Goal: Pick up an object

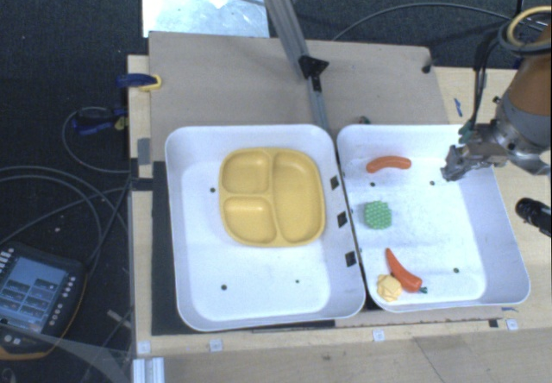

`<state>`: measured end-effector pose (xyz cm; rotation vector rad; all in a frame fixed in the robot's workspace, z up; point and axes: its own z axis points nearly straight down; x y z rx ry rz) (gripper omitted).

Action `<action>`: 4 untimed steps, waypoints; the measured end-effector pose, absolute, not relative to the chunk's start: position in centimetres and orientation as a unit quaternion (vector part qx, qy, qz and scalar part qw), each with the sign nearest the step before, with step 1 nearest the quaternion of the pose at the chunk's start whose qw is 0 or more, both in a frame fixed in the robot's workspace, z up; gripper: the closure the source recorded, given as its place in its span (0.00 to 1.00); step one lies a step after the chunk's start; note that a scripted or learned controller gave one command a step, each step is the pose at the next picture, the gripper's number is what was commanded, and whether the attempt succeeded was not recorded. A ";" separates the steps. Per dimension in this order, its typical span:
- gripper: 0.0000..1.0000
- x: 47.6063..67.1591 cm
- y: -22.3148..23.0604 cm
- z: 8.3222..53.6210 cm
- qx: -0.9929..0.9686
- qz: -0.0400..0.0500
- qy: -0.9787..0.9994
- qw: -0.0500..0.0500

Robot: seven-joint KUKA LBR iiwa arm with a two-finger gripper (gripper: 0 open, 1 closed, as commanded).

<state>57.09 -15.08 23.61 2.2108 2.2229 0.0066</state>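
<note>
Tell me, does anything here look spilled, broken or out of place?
Nothing stands out. The yellow divided plate lies flat in the left bin; the sausage, green ball, carrot and yellow piece lie apart in the right bin.

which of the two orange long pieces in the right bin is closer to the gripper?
The sausage lying level near the bin's far edge, left of the gripper. The carrot lies slanted at the near edge beside the yellow piece.

Yellow tray (pixel 272 197) in a white bin (pixel 194 286), orange sausage (pixel 388 164), green dotted ball (pixel 377 215), orange-red carrot (pixel 402 270), pale yellow lump (pixel 389 288), second white bin (pixel 492 269), grey arm (pixel 526 118) with orange band, tan bench (pixel 371 79)
</note>
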 end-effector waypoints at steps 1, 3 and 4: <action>1.00 57.7 -9.0 24.4 0.703 0.002 0.711 0.001; 1.00 58.4 2.2 25.8 0.703 0.002 0.711 0.000; 1.00 59.4 6.9 24.4 0.703 0.001 0.711 0.000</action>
